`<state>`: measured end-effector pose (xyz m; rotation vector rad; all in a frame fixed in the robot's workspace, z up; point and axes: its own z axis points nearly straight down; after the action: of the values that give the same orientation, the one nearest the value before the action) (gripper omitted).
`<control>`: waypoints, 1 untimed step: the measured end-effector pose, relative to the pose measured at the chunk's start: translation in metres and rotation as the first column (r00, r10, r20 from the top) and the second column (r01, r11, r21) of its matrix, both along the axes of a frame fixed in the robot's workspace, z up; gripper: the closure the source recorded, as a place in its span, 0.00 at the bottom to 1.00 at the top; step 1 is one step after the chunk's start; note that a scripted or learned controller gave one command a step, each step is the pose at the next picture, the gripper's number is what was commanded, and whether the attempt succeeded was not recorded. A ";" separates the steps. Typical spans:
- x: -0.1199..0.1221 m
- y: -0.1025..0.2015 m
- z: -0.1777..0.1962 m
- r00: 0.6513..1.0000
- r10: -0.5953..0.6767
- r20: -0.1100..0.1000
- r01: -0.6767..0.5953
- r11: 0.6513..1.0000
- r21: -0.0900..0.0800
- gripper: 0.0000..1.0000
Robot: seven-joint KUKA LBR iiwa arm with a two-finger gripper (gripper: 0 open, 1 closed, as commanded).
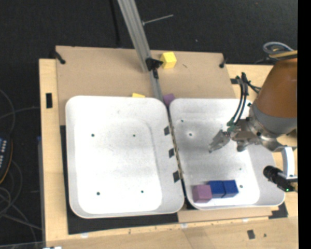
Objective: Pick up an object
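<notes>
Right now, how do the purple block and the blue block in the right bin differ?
The purple block is pale violet; the blue block is deep blue. The purple block looks like a single cube, while the blue block is wider, roughly two cubes long. The purple block sits nearer the divider between the bins; the blue block lies on its far side. Both rest side by side at the right bin's near edge, apart from the gripper.

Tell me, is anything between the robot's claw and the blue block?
No. In the camera view, only bare white bin floor lies between the gripper and the blue block.
</notes>
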<state>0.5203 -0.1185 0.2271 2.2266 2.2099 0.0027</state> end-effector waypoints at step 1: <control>-0.019 0.066 -0.032 1.000 0.015 -0.006 -0.015 1.000 0.004 0.00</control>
<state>0.5013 -0.0528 0.1949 2.2153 2.2315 0.0005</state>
